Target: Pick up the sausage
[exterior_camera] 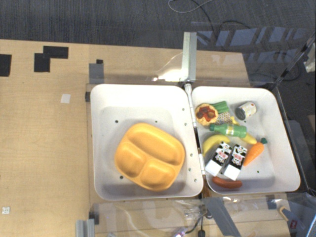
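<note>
The sausage (227, 183) is a short reddish-brown link lying flat at the front edge of the right bin (281, 132). It rests just in front of two small black-and-white cartons (226, 160) and touches or nearly touches them.
The right bin also holds a banana (211, 143), a carrot (254, 152), a green bottle (228, 129), a pizza slice (206, 113), a green block (220, 105) and a grey can (245, 110). A yellow sectioned plate (149, 155) lies in the left bin (103, 132).
</note>
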Motion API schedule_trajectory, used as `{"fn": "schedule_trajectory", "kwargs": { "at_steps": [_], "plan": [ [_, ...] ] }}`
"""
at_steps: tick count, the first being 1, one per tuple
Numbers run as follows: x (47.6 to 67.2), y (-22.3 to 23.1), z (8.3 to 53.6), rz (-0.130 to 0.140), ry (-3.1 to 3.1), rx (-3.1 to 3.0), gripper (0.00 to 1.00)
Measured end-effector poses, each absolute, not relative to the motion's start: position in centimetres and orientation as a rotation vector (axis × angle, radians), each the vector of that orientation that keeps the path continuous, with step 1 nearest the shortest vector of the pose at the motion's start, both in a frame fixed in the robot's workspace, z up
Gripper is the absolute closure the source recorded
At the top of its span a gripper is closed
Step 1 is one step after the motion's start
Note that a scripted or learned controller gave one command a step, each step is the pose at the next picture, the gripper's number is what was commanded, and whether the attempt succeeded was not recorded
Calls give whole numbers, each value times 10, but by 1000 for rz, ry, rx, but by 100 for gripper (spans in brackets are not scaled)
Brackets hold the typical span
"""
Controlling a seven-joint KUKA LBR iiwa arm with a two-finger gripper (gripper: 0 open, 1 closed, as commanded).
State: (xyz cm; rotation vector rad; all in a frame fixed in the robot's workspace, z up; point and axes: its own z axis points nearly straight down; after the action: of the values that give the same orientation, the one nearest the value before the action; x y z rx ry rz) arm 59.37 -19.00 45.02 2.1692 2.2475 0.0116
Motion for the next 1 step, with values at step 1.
{"fn": "schedule_trajectory", "kwargs": {
  "at_steps": [1],
  "plan": [
    [606, -205, 322, 3, 2682, 1624, 100]
  ]
}}
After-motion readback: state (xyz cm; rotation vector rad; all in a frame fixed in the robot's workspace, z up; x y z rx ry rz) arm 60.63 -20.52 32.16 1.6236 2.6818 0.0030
